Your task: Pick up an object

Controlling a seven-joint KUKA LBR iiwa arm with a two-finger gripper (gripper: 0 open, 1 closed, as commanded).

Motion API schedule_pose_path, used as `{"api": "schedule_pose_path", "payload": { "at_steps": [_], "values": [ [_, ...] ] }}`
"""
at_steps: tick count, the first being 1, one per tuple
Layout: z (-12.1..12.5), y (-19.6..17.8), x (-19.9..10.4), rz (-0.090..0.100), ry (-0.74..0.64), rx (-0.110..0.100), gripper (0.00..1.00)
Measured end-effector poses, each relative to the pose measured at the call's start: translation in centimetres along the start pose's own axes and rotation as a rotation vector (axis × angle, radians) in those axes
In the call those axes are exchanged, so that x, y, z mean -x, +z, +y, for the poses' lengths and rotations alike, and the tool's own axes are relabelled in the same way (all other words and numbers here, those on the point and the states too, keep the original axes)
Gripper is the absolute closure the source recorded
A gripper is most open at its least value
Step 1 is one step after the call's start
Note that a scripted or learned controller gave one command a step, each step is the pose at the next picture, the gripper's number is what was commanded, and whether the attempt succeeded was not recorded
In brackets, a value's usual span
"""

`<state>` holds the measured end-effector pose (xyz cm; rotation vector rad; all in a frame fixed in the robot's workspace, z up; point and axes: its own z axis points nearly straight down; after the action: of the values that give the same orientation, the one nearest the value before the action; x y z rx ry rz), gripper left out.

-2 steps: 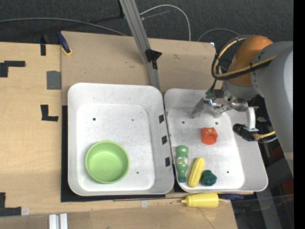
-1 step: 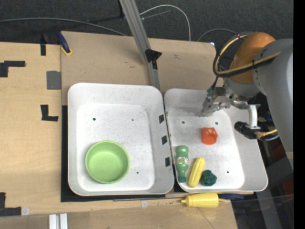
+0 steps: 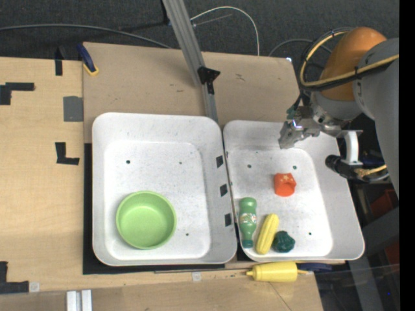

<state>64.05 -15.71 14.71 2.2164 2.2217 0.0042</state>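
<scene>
- Two white bins sit side by side on the surface: the left bin [image 3: 155, 125] holds a green bowl [image 3: 146, 219] at 7 o'clock.
- Right bin [image 3: 337, 206] holds an orange object [image 3: 284, 184] centrally, with a green bottle [image 3: 248, 220], yellow piece [image 3: 266, 232] and dark green lump [image 3: 283, 241] toward 7 o'clock.
- Gripper [image 3: 291, 135] hovers at 12 o'clock; whether it is open, I cannot tell.

Even, soft overhead light, the white bins [image 3: 162, 131] bright with faint shadows, the whole picture slightly soft and grainy.

Tan wooden bench [image 3: 149, 76] with black tape marks [image 3: 65, 154] at left — grey metal pole [image 3: 188, 37] slants across the top, thin cables [image 3: 227, 15] behind it. Yellow plastic bottle [image 3: 275, 272] lies on the bench just below the right bin — blue-and-yellow clamp [image 3: 88, 59] at upper left.
</scene>
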Motion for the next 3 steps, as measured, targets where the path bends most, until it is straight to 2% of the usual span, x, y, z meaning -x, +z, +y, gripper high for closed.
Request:
{"api": "schedule_pose_path", "payload": {
  "at_steps": [1,2,3],
  "values": [
    [0.2,-6.4,-0.3,-0.001,0.000,0.001,1.00],
    [0.3,-9.1,-0.3,0.000,0.001,-0.002,1.00],
    [-0.7,-7.9,-5.6,0.001,-0.003,-0.007,1.00]
  ]
}}
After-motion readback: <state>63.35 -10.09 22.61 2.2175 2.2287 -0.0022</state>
